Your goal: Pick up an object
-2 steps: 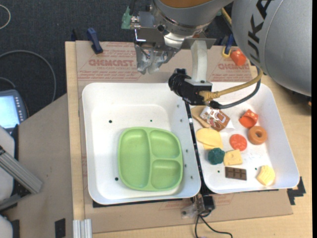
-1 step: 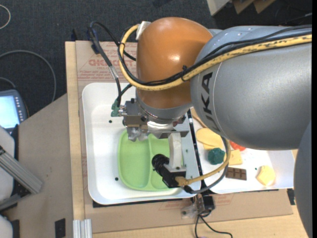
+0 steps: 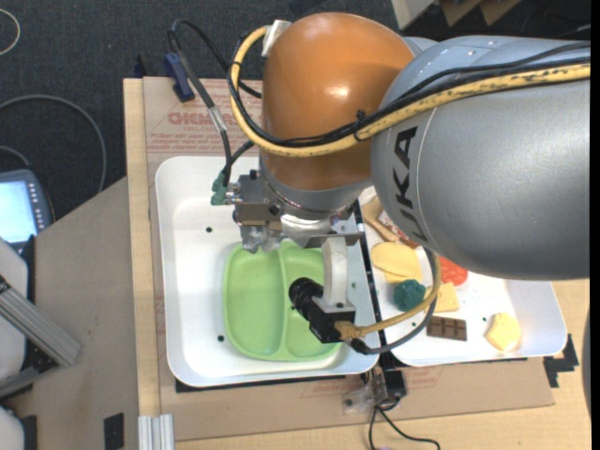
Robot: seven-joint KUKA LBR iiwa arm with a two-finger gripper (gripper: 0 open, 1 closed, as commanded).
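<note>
Hanging low at the far rim of the green divided tray (image 3: 251,307), the gripper (image 3: 262,237) probably seeks that thin, graspable edge; whether it is open or closed I cannot tell.

Bright even overhead light, glare on the orange band (image 3: 323,82), soft shadows, arm (image 3: 487,148) slightly blurred
</note>
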